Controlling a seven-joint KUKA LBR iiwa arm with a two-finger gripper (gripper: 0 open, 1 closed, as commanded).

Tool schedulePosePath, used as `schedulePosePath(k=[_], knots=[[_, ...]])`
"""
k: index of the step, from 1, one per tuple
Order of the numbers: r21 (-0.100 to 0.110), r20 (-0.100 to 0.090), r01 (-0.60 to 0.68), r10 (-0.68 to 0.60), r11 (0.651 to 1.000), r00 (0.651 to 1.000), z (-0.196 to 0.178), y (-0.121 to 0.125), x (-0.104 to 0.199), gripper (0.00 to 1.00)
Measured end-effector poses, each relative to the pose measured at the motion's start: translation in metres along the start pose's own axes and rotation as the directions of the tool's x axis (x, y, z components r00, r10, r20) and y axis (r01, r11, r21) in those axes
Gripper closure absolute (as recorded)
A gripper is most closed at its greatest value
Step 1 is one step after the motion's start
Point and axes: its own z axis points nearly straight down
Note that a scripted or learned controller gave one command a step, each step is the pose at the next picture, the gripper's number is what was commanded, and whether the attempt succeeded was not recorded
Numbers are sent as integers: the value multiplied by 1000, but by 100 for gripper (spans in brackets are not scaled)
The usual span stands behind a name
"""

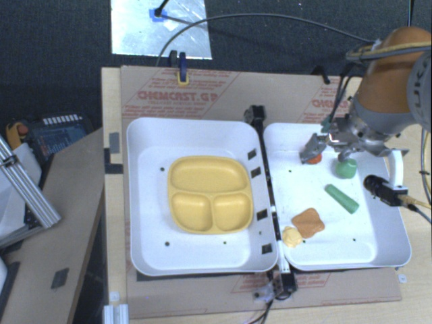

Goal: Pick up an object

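Observation:
My gripper (330, 152) hangs over the back of the right bin (385, 248), its two fingers spread apart with bare bin floor between them, so it is open. A small red-orange piece (310, 159) peeks out just under the left finger. A round green object (346, 169) sits right below the right finger. Further forward lie a green cylinder (341, 198), an orange-brown piece (308, 222) and a small pale yellow piece (291, 236) touching it.
The left bin (145, 248) holds a yellow divided plate (209, 194). A black ridge (264, 181) with clips separates the two bins. A black cylindrical part (381, 189) of the arm juts out over the right bin's right side.

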Motion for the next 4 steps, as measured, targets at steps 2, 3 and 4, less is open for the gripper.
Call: schedulePosePath(k=[2, 3, 4], knots=[[0, 0, -1, 1, 1000, 1000, 101, -1, -11, 0], [-6, 1, -2, 2, 1000, 1000, 87, 1, -11, 100], [-9, 1, 1, -1, 1000, 1000, 42, 8, -13, 100]])
